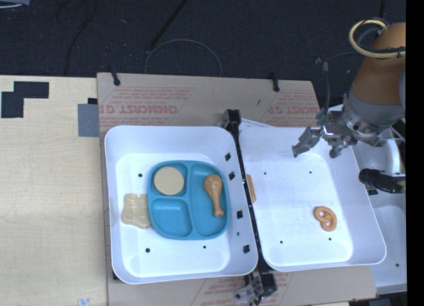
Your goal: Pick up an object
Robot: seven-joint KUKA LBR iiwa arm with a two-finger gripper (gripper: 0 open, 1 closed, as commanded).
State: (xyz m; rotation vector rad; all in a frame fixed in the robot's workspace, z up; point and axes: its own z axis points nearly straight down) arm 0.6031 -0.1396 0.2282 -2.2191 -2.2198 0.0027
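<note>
Your gripper (320, 142) hangs over the far right corner of the right bin (278, 245), its two fingers spread apart with nothing between them and touching nothing. Nearest you in that bin lies the pretzel (325, 218), flat on the floor near the right wall, its long axis slanting from upper left to lower right. In the left bin (126, 165) a blue tray (179, 222) carries a drumstick (214, 194), standing lengthwise, and a round cracker (168, 180); a toast piece (136, 210) touches the tray's left edge. Cardboard (199, 102) underlies both bins.
</note>
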